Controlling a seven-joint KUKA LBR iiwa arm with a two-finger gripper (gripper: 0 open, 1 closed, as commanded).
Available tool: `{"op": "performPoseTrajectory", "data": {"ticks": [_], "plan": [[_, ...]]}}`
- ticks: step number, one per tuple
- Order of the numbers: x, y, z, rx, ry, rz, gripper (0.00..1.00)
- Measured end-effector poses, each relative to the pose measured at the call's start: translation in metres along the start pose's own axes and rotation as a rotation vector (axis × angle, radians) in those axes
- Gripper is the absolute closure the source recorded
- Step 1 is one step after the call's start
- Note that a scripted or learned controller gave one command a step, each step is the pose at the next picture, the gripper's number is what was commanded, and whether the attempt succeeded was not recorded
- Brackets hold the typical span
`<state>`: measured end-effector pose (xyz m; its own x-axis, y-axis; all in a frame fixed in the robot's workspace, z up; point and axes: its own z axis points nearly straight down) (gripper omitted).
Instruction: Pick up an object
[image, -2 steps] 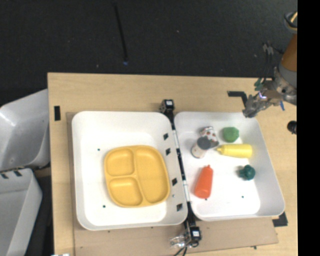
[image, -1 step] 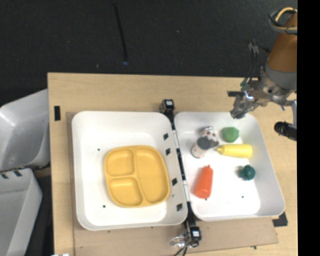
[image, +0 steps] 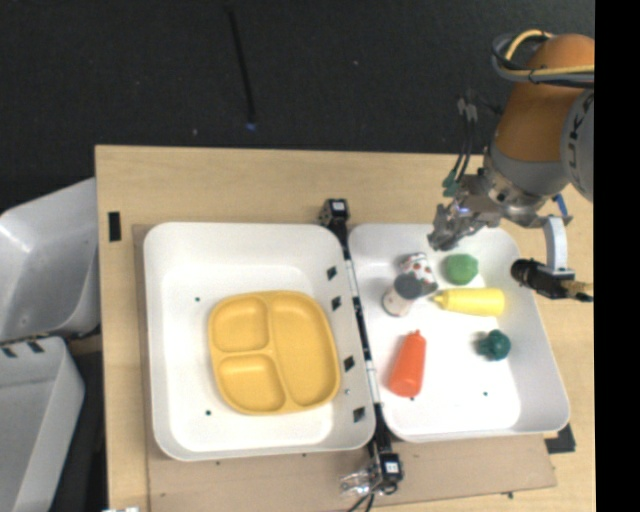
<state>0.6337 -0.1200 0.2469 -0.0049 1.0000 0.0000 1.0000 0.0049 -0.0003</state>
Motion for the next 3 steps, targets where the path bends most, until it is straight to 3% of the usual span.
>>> {"op": "performPoseTrajectory", "data": {"ticks": [1, 3], "plan": [[0.056, -0.008, 0.01, 0.001, 0.0, -0.001, 1.0], [0.167, -0.034, -0.007, 0.001, 0.002, -0.003, 1.0]]}}
